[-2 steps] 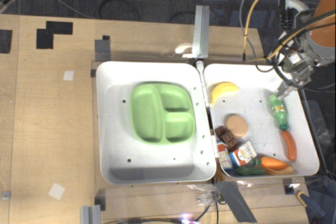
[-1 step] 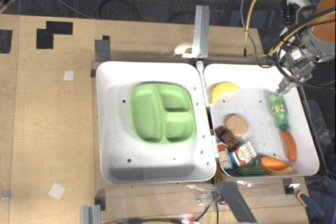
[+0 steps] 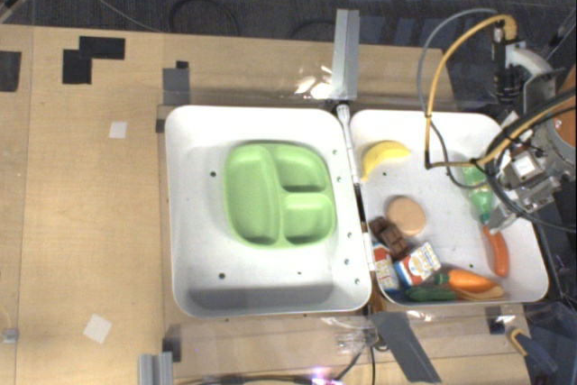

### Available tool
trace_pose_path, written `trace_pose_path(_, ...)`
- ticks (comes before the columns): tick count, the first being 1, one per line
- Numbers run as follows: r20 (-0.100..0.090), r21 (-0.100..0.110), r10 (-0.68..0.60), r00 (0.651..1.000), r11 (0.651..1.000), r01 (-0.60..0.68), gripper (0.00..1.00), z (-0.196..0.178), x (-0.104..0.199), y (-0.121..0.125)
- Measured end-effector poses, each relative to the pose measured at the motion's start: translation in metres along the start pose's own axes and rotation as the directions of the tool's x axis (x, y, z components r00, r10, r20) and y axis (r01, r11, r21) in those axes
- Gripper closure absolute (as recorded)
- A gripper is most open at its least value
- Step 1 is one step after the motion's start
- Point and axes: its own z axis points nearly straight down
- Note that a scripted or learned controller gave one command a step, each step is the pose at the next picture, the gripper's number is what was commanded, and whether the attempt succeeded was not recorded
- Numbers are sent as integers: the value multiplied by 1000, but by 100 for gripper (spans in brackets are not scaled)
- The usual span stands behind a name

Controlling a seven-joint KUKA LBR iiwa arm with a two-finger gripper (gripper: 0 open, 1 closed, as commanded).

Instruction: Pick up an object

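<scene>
My gripper [image 3: 499, 214] hangs low over the right side of the right bin [image 3: 451, 132], at the end of the arm coming in from the right. Directly beside and partly under it lies a green object [image 3: 480, 201], half hidden by the gripper's body. Just below the gripper is an orange-red sausage [image 3: 497, 253]. Elsewhere in this bin are a yellow fruit [image 3: 385, 155], a round tan bun [image 3: 407, 215], a brown chocolate piece [image 3: 389, 234], a small carton [image 3: 418, 263] and a carrot [image 3: 471, 281] along the front wall.
The left bin [image 3: 194, 194] holds a green divided plate [image 3: 278, 194]. Cables [image 3: 435, 86] loop above the right bin's far right corner. A metal post [image 3: 345, 59] stands behind the seam between the two bins.
</scene>
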Motion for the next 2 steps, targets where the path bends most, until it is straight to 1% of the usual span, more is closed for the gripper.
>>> trace_pose_path(1, 2, -3, -115, 993, 993, 115, 100, 16, 64, -4)
trace_pose_path(2, 4, 0, -8, 1000, 1000, 8, 100, -17, 70, -99)
